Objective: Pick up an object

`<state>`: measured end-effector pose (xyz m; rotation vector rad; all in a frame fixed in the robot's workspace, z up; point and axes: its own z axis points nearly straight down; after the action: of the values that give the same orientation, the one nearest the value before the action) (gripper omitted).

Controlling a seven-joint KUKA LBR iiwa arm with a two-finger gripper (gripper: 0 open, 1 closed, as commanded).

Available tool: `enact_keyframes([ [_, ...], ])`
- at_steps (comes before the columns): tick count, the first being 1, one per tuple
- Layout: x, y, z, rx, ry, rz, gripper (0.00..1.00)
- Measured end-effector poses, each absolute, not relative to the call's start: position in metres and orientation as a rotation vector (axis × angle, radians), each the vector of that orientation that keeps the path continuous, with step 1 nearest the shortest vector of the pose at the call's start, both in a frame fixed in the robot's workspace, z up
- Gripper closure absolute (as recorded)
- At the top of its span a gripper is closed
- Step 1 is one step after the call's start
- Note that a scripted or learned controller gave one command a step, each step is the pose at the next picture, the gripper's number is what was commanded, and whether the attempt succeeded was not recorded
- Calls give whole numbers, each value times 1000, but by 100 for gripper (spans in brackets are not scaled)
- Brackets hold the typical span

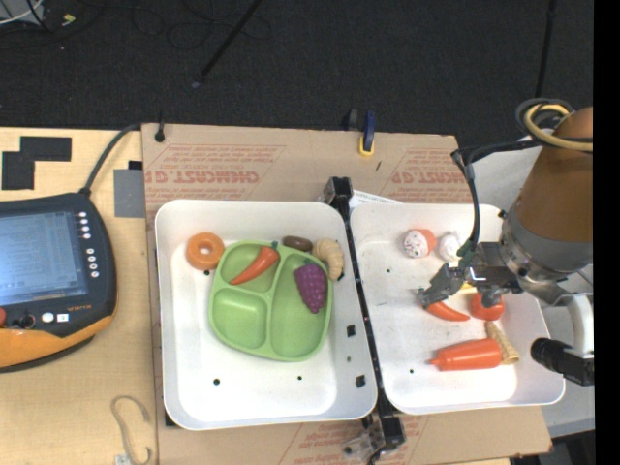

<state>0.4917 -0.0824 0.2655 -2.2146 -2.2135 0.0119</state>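
Note:
In the right bin (407,395), my gripper (444,287) hangs low just above a small red-orange pepper (448,310), which lies partly under it. A red tomato-like piece (487,308) sits right beside the pepper, below the wrist. An orange carrot (470,356) lies nearer the front, with a tan stick (503,341) at its right end. Behind the gripper rest a pink-and-white ball (418,243) and a small white object (448,246). The grey arm (554,201) comes in from the right.
The left bin (184,376) holds a green divided plate (242,318) with an orange pepper (254,263) and purple grapes (311,286). An orange donut (204,250), a tan piece (331,256) and a brown piece (297,243) lie around the plate. A teach pendant (48,269) sits at the far left.

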Motion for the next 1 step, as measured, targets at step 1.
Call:
enact_keyframes([
  [1, 493, -83, 270, -2218, -2220, 3, 0],
])
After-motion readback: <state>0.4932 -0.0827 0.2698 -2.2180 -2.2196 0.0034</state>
